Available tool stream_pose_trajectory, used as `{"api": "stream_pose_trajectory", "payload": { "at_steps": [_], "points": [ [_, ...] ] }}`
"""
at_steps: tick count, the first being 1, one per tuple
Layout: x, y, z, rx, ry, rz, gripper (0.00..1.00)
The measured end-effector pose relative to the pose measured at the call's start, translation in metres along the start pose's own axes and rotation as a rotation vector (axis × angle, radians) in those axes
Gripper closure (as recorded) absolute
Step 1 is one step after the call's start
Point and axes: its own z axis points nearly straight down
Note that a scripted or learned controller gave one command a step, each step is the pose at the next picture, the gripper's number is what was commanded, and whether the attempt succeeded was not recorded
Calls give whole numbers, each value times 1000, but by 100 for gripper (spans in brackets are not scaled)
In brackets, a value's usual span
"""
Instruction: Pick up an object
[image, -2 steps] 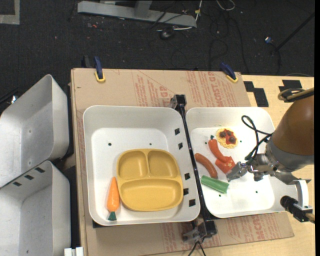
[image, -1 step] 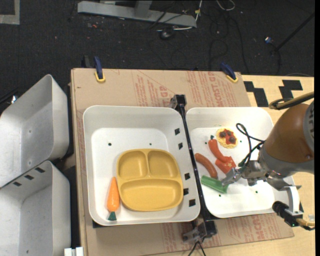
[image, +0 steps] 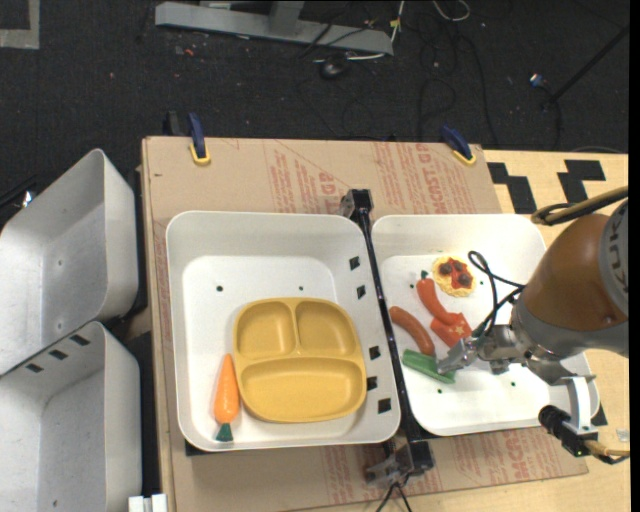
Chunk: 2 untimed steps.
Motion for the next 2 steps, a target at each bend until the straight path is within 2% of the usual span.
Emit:
{"api": "stream_pose_trajectory", "payload": {
  "at_steps": [1,2],
  "points": [
    [1,2,-11,-4,2,0,100],
    [-8,-2,-61,-2,-2,0,100]
  ]
}}
